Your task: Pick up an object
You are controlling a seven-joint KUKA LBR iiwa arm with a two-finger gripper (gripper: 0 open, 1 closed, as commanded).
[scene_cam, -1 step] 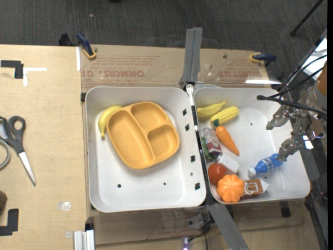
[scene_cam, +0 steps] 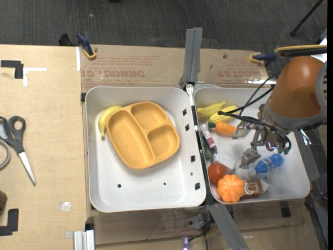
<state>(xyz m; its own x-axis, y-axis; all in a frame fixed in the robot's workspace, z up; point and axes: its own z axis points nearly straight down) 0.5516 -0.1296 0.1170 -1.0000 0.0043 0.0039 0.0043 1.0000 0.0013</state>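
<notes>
My gripper hangs over the middle of the right bin, open, with nothing between its fingers. Just to its right lies a small blue bottle. Below it sit an orange pumpkin, a red tomato and a small brown box. Above the gripper lie an orange carrot and a yellow banana-like piece. A green and pink packet rests along the bin's left wall. The orange-banded arm hides the bin's upper right part.
The left bin holds a yellow divided plate with a banana tucked under its left rim. Scissors lie on the wooden bench at the far left. A grey divider bar stands between the bins at the back.
</notes>
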